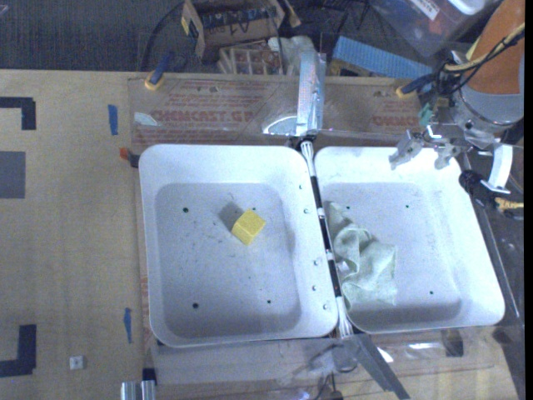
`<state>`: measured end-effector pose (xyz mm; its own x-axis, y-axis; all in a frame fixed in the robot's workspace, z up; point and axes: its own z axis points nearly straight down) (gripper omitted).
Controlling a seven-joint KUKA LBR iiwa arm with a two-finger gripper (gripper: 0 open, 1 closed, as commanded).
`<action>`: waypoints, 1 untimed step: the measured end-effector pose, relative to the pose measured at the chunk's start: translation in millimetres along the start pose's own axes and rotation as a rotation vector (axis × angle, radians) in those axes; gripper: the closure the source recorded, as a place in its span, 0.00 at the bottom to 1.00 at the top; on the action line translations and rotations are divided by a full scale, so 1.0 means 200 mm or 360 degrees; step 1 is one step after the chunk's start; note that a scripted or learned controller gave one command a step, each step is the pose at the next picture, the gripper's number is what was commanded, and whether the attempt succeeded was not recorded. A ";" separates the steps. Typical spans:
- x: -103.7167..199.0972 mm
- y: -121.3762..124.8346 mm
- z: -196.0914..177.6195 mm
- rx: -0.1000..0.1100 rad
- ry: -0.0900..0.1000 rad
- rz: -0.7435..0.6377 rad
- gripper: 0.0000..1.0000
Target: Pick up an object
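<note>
arm: grey KUKA with orange band, top right corner of the camera view, wrist above the far right edge of the right bin (479, 302)
gripper (425, 151): metal fingers over the right bin's far rim, near its back right corner, nothing between them
jaws: spread apart, two tips well separated, holding nothing
left bin (158, 307): white, shallow, holds one yellow block (249, 226)
yellow block: small cube, lying about mid-floor of left bin, slightly toward the far side, tilted on the diagonal, well apart from the gripper
right bin: holds a crumpled pale cloth (362, 257)
cloth: pale greenish-white, bunched against the left wall of the right bin, beside the divider between bins
bench: light wood, blue tape marks on the left side
</note>
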<state>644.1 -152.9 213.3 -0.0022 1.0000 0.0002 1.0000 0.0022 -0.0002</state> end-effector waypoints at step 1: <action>0.42 -0.01 0.14 0.0003 0.0001 -0.0044 0.00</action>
<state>642.3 -68.8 185.3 -0.0299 0.9996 0.0006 0.9996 0.0299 -0.0019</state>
